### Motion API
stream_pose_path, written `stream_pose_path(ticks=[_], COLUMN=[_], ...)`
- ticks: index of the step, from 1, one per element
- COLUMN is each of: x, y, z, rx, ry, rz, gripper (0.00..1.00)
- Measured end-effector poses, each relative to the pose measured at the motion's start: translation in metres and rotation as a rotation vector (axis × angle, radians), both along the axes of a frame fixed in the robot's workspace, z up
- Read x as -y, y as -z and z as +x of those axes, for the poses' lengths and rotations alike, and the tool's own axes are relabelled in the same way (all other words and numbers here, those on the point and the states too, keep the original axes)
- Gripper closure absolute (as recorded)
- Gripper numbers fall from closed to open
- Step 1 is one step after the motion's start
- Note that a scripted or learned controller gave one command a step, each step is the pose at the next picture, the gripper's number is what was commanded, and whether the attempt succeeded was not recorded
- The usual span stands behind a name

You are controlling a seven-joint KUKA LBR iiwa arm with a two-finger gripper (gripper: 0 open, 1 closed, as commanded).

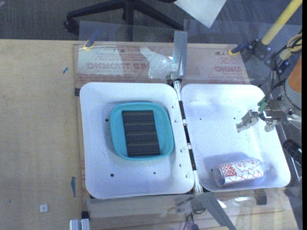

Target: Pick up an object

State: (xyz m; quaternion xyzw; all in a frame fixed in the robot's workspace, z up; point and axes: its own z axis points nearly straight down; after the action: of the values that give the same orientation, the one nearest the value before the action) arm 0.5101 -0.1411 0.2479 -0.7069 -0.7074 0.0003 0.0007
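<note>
A red-and-white patterned bottle (pixel 240 171) lies on its side near the front edge of the right bin (pixel 211 104). In the left bin (pixel 96 99) sits a teal square dish (pixel 115 128) holding a dark ridged block (pixel 141 132). My gripper (pixel 245 120) hangs over the right side of the right bin, behind the bottle and well apart from it. Its pale metal fingers (pixel 240 124) point left, standing open with nothing between them.
A raised divider (pixel 184 128) separates the two bins. A clear plastic sheet and a metal bracket (pixel 179 56) lie behind the bins. Cables and arm hardware (pixel 283 109) crowd the right edge. Wooden bench (pixel 33 128) stretches to the left.
</note>
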Motion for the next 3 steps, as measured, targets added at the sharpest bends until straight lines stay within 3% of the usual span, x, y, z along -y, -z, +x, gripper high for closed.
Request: stream_pose_path(ticks=[1, 2, 3], x=[0.015, -0.050, 0.031], y=[0.100, 0.157, 0.123], z=[-0.005, -0.030, -0.031], rx=[0.001, 0.000, 0.004], ry=[0.022, -0.024, -0.054], rz=[-0.001, 0.000, -0.002], gripper=[0.00, 0.00, 0.00])
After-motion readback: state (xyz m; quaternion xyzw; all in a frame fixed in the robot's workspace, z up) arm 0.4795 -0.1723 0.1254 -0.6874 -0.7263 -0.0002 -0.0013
